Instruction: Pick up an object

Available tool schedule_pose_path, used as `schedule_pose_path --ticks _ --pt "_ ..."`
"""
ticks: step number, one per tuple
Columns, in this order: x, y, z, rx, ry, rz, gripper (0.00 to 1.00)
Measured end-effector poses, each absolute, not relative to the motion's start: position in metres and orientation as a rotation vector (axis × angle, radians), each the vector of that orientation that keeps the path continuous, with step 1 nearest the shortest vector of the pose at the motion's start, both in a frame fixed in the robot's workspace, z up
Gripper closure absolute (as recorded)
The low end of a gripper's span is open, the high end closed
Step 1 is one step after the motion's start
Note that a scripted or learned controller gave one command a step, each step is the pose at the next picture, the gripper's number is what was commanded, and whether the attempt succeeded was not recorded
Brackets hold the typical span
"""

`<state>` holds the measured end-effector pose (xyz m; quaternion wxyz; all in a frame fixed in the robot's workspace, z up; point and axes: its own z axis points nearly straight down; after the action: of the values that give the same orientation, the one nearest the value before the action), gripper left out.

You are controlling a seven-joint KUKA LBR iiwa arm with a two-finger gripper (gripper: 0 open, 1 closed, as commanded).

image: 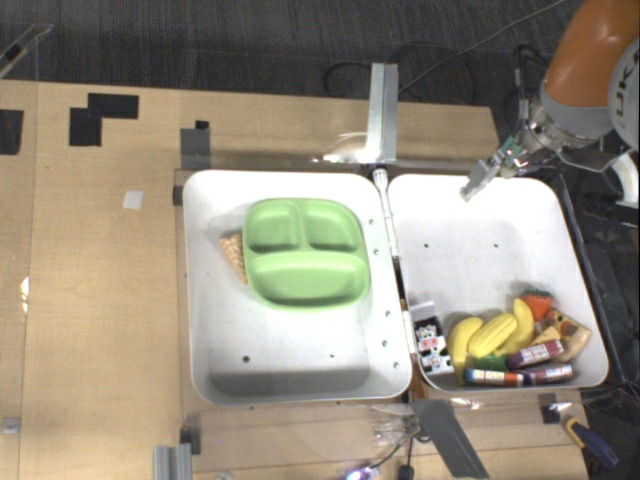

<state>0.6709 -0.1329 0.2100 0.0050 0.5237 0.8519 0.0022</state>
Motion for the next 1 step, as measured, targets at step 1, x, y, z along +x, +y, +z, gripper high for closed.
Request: schedule_pose_path --ticks 1 --pt "0.668 -0.1019 0.1064 1.289 2.867 -0.007 0.0"
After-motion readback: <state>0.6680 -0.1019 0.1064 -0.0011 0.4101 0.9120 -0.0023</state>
